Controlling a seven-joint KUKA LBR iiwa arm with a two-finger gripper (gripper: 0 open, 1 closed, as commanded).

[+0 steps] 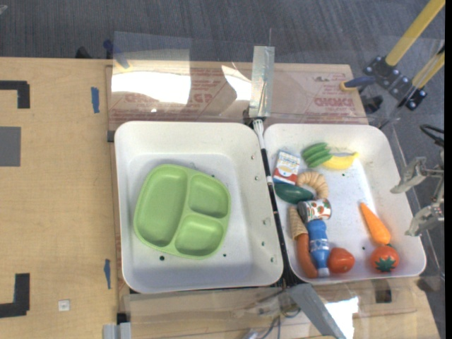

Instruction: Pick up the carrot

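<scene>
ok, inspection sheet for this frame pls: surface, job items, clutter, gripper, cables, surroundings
surface: two white bins side by side; left bin, right bin.
job's things: carrot lies in the right bin near its right wall, untouched.
clutter: green divided plate in the left bin; in the right bin a tomato, banana, blue bottle and other toy foods.
grippers: gripper at the right edge, beside the right bin, apart from the carrot.
cables: nothing seen.
surroundings: wooden bench, clear panel behind the bins.
</scene>
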